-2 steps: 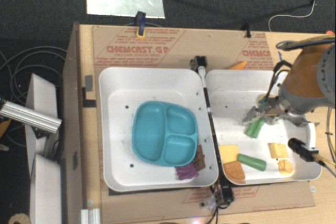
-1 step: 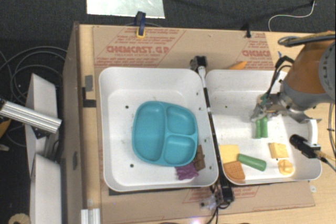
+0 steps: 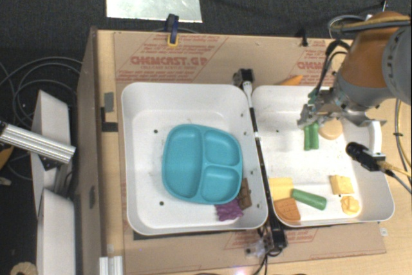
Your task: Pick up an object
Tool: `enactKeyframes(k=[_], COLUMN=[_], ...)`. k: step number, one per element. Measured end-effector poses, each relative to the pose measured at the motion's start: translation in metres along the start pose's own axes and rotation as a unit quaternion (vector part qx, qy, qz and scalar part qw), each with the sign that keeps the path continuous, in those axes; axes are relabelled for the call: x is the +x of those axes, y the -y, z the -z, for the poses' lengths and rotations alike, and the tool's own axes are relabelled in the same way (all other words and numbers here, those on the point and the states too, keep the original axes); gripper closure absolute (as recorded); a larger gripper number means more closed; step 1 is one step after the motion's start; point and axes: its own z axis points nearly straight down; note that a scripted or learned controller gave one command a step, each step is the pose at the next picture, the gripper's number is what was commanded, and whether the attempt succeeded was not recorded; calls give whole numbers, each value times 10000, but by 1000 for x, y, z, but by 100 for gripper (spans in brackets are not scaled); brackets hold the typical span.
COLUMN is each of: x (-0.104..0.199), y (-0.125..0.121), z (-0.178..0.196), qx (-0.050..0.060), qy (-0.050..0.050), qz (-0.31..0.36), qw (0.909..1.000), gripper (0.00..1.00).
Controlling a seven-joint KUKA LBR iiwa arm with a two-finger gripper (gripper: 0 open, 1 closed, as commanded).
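Camera view: gripper (image 3: 310, 120) sits at right of frame over the right bin (image 3: 283, 151). Its fingers are clamped on a green stick (image 3: 311, 137).

Two bins sit side by side on the bench: the left bin (image 3: 138, 138) holds a divided plate (image 3: 201, 163) in its middle, with a small cluster (image 3: 227, 210) and a block (image 3: 245, 196) tucked against the plate's near right edge. In the right bin (image 3: 277, 106), the gripper (image 3: 311, 114) hangs over the far part, a stick (image 3: 311, 136) just below it and a disc (image 3: 331, 131) to the stick's right. Along the near wall lie a slab (image 3: 280, 187), a wedge (image 3: 288, 210) in front of it, a cylinder (image 3: 308, 198) to their right, then two chunks (image 3: 341, 184) at the right end.
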Motion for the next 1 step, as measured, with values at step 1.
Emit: enactKeyframes(k=[1], x=[95], y=[2], z=[38], qx=[19], qy=[-12], qz=[22], qw=[10000], gripper=[100])
